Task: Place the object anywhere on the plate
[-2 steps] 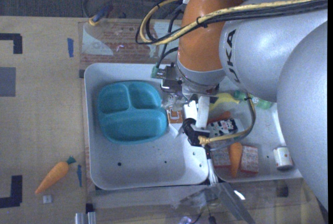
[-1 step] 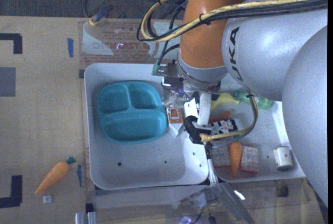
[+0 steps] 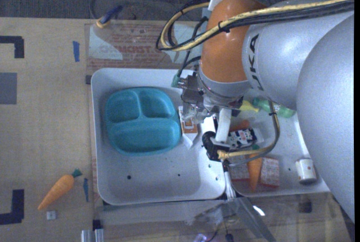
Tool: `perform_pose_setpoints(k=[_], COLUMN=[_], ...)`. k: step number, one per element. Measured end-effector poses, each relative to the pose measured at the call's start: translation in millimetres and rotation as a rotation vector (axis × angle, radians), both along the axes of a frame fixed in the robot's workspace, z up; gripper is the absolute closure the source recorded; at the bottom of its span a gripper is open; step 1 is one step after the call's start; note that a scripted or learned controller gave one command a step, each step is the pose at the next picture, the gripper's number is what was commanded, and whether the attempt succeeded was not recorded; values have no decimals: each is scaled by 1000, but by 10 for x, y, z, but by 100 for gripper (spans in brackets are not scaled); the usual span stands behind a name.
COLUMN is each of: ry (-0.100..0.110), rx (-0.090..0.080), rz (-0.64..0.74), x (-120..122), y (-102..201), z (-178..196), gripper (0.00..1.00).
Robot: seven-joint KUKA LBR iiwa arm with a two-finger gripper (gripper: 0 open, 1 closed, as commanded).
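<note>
Currently the arm (image 3: 292,66) reaches in from the right, its orange band above the divider between the two bins. Gripper (image 3: 190,118) sits at the right edge of the left bin (image 3: 146,184), just beside the plate (image 3: 140,120). A small orange-and-white object (image 3: 188,122) shows at the fingertips, touching or just off the plate's right rim; whether the fingers clamp it cannot be told, since the wrist hides them. Plate: teal, three compartments, upper half of left bin. Right bin (image 3: 292,184) holds a carrot-like piece (image 3: 255,172), a small box (image 3: 270,171), a white cup (image 3: 306,171) and a green item (image 3: 270,107), partly under the arm. Toy carrot (image 3: 57,190) lies on the bench, left of the bins.
</note>
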State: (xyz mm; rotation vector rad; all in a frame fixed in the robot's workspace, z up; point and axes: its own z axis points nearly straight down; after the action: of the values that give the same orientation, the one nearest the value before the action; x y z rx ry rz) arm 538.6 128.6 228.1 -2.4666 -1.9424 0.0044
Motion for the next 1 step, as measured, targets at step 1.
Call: perform_pose_setpoints(k=[1], ry=[-3], rx=[0], rz=[87], x=[69], y=[977], z=[-413], gripper=[100])
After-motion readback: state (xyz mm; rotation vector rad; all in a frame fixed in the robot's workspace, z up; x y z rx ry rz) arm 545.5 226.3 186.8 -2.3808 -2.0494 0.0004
